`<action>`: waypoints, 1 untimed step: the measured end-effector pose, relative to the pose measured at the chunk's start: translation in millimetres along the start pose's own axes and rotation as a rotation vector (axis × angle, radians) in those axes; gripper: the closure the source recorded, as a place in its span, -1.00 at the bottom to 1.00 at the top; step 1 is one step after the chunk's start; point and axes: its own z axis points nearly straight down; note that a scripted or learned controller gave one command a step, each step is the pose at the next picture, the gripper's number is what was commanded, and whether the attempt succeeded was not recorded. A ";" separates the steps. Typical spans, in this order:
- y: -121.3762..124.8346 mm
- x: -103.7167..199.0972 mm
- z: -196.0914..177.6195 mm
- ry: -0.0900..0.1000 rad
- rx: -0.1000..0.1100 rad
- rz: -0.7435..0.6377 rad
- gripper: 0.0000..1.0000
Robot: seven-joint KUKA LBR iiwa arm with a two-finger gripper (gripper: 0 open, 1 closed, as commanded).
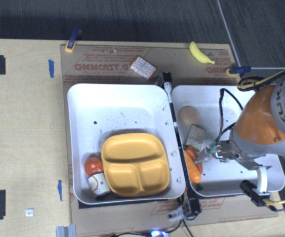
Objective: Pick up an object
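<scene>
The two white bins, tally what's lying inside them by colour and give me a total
Yellow: 1, the compartment tray
Orange or red: 2, the ball and the carrot-shaped toy
White with print: 1, the small can
Tan: 1, the round object
Grey speckled: 1, the flat block
Total: 6

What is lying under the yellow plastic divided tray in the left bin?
A red-topped small can pokes out from beneath the yellow divided plastic tray at its left edge. Whatever else lies under the tray is covered.

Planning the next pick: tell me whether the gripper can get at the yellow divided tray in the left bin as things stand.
Probably yes. The yellow divided tray lies on top in the left bin, nothing over it. The gripper is low in the right bin, so it must lift over the divider.
</scene>
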 end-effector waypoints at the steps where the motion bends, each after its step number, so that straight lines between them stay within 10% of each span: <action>1: 0.0 0.7 0.1 0.000 0.000 0.000 -1.00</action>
